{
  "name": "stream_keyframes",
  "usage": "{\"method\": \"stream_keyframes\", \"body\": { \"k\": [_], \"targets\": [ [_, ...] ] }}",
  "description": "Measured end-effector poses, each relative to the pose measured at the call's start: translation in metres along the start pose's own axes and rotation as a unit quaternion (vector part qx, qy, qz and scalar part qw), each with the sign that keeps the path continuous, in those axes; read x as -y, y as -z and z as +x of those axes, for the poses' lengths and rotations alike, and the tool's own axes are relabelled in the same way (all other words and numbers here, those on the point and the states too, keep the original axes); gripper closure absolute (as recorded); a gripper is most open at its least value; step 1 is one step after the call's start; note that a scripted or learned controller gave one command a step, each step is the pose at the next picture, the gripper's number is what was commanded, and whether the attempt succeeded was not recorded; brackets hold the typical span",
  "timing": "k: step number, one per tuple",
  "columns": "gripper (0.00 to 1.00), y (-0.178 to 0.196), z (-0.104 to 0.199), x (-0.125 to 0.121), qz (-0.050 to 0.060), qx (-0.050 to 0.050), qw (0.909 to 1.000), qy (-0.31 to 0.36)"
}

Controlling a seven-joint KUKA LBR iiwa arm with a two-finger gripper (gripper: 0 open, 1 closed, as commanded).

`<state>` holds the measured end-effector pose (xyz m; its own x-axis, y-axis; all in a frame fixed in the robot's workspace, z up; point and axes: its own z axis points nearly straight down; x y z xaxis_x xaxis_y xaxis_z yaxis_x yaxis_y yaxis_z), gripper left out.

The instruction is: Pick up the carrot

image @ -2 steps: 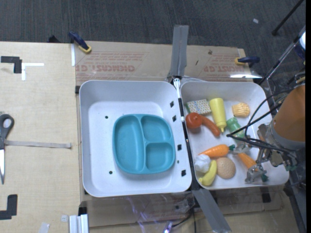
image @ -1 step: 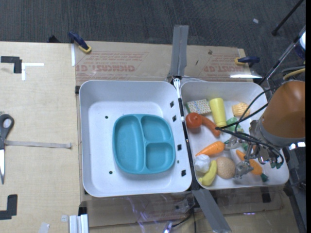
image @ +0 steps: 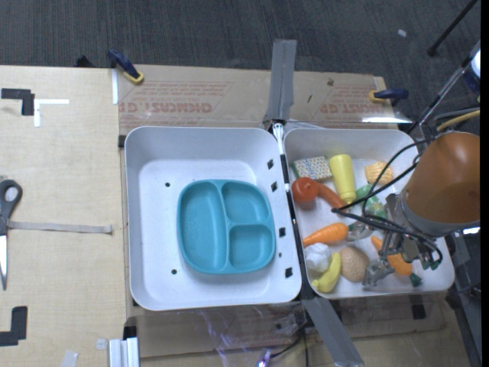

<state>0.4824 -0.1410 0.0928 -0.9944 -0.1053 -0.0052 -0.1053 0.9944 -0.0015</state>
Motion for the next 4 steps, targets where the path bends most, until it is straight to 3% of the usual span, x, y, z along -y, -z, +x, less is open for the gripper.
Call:
{"method": "stream_keyframes", "body": {
  "k": [1,2,3,4],
  "targets": [
    [1.0,0.011,-0.003,0.001,0.001,0.004,1.0,0.001],
    [1.0,0.001,-0.004,-0.005,0.0,0.0,0.9984,0.057],
    [0.0,0.0,-0.003,-0.006,0.0,-0.001,0.9983,0.058],
    [1.0,0.016,-0.01,-0.004,0.003,0.007,0.9983,0.057]
  ]
}}
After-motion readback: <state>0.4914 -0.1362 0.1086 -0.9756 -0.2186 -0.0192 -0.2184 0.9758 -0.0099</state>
